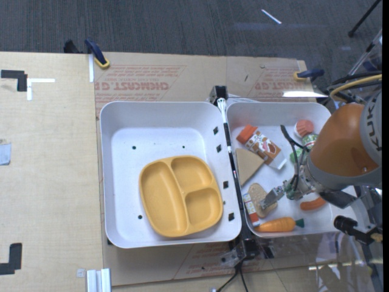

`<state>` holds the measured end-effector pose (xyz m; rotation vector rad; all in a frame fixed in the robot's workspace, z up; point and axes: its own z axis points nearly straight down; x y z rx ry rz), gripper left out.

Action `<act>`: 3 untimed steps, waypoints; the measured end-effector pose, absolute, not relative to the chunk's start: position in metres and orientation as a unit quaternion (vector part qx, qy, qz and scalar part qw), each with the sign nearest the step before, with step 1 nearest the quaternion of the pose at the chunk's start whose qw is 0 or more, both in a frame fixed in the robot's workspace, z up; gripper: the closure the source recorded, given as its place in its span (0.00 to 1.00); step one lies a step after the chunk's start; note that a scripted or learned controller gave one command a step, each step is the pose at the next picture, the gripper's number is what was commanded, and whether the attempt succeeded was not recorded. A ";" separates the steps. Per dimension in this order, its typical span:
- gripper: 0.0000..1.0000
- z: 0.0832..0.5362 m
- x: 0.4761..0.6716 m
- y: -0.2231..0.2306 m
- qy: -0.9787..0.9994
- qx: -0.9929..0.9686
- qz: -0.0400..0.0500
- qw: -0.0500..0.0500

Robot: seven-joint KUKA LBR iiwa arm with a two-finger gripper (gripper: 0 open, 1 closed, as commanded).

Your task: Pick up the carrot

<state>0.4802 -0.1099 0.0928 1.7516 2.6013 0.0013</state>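
Carrot (pixel 278 225) is what you look for first in the camera view: it lies flat at the near edge of the right bin (pixel 275 107), with its green end pointing to the right, close to the front wall. Nothing lies on top of it, so you can judge it as free to take from above, though the wall beside it leaves little room for a finger on that side.

Above and to the right of it you see the arm (pixel 343 142), orange band and grey wrist, reaching into the same bin. The gripper (pixel 292 187) hangs near a round slice of bread (pixel 260 195) and a small red sausage-like piece (pixel 313 204), not over the carrot. You cannot tell its state, because the wrist covers it. Nothing shows the carrot as held.

A carton with red print (pixel 261 145) lies further back in this bin. The left bin (pixel 159 115) bears a yellow divided plate (pixel 180 195), well apart from the work. In my judgement the picking is not yet done.
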 end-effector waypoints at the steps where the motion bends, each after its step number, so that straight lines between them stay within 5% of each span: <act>1: 1.00 0.102 0.482 -0.110 0.828 0.561 0.001 0.003; 2: 0.00 0.102 0.482 -0.110 0.828 0.560 0.001 0.003; 3: 0.00 0.092 0.480 -0.102 0.869 0.495 0.000 0.001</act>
